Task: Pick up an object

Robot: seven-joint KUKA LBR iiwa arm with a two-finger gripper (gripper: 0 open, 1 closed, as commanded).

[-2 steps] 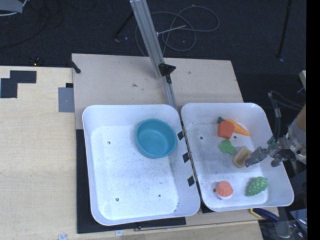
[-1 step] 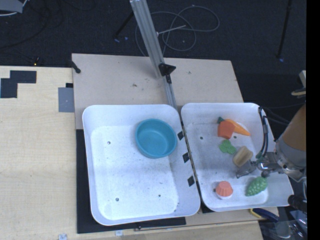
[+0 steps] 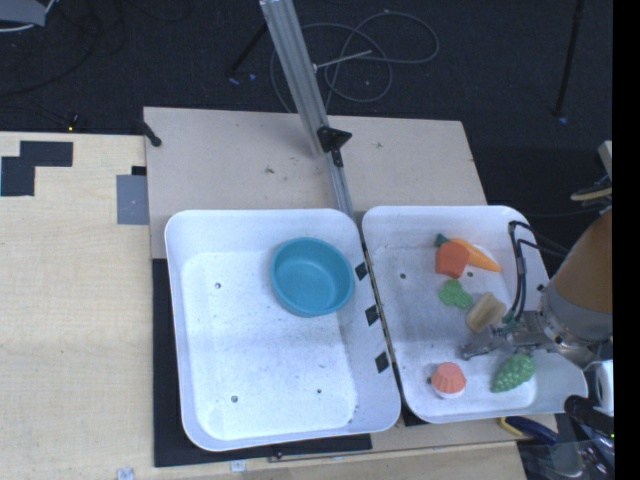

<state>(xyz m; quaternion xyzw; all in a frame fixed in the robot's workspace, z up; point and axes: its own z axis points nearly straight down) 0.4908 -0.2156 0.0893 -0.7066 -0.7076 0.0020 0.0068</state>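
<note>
camera view: knobbly green toy (image 3: 513, 372)

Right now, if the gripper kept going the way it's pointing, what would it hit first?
Probably bare floor of the right bin: the gripper points left, between the tan block and the orange-red ball. Depth is unclear.

Aluminium rail (image 3: 300, 78) far up-left of gripper (image 3: 478, 346) | cables (image 3: 380, 48) on floor beyond | pale wooden table (image 3: 70, 298) far left

- 2 white bins (image 3: 200, 268), side by side
- 1 blue bowl (image 3: 312, 276), in left bin
- 2 orange items: 1 carrot-like (image 3: 462, 256), 1 round (image 3: 449, 379)
- 2 green items: 1 sm. (image 3: 455, 294), 1 bumpy (image 3: 514, 372)
- 1 tan block (image 3: 485, 312)
</note>
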